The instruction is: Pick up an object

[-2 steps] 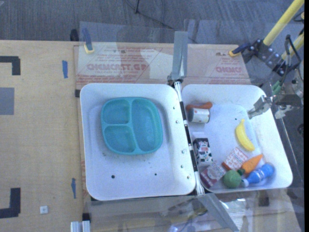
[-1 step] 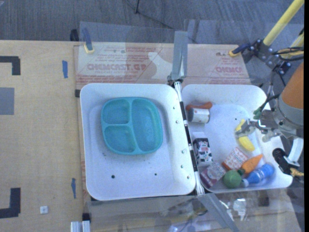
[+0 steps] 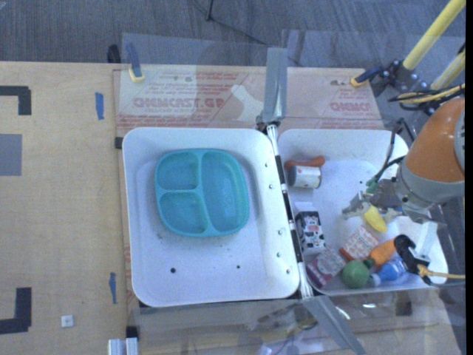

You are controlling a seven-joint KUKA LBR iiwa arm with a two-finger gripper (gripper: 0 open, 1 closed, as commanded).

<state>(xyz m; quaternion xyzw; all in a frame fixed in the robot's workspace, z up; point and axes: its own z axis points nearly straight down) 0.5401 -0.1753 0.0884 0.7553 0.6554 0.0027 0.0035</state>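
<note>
Gripper (image 3: 377, 202) hung low over right bin (image 3: 336, 170), above yellow object (image 3: 375, 218) (grip state unclear). Teal divided plate (image 3: 201, 192) lay in left bin (image 3: 140, 220).

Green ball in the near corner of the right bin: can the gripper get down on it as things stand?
Probably, but it is tight. The green ball shows clear from above, and the gripper is over the same right bin. An orange piece and a blue item crowd it, so the jaws may catch those.
</note>
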